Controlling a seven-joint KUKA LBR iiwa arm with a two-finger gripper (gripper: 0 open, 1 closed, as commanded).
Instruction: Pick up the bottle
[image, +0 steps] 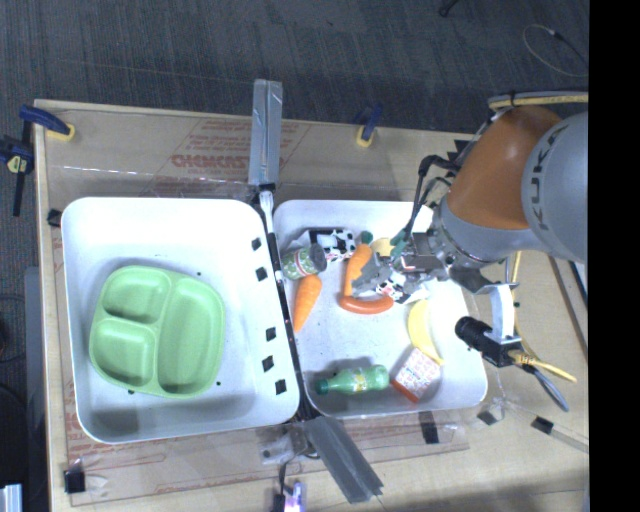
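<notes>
Green plastic bottle (352, 380) lying flat, right bin (455, 400).

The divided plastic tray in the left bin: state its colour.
Light green, plain with no pattern; the divided plastic tray shows clearly in the camera view.

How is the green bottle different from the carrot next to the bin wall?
The green bottle is pale green with a white label band; the carrot is plain orange. The bottle lies sideways along the right bin's near edge; the carrot points roughly away from it, beside the divider between the bins. The bottle is blunt-ended; the carrot tapers. Both lie flat in the right bin, apart from the gripper.
</notes>
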